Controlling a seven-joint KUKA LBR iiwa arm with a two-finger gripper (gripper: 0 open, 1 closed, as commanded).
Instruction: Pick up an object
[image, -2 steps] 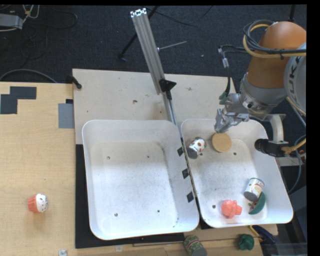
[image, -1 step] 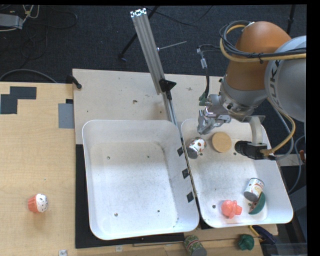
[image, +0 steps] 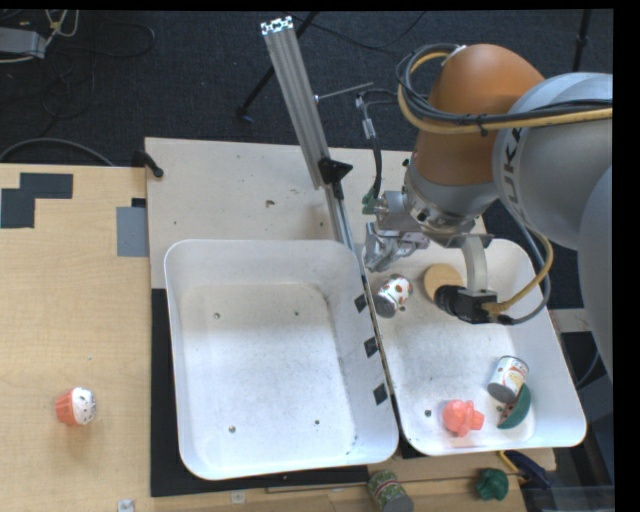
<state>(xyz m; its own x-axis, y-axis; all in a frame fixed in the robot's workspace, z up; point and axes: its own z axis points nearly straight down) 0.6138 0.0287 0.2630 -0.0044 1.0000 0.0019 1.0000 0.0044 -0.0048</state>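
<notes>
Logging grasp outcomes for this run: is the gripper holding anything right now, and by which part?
Cannot be told: the gripper hangs just above a small white-and-red object in the right bin.

Small white rounded object with red spots (image: 393, 294): upper left of the right bin, near the divider. Tan round disc (image: 440, 279): just right of it. White cylindrical can (image: 507, 379), tilted; dark green curved piece (image: 518, 409); coral-pink lumpy toy (image: 461, 417): clustered lower right.

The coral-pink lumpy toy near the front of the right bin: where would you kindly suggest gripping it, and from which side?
Grip the coral-pink lumpy toy across its rounded middle, coming from straight above. It lies low on the right bin's floor, with open floor on its left; the dark green piece lies close on its right.
</notes>
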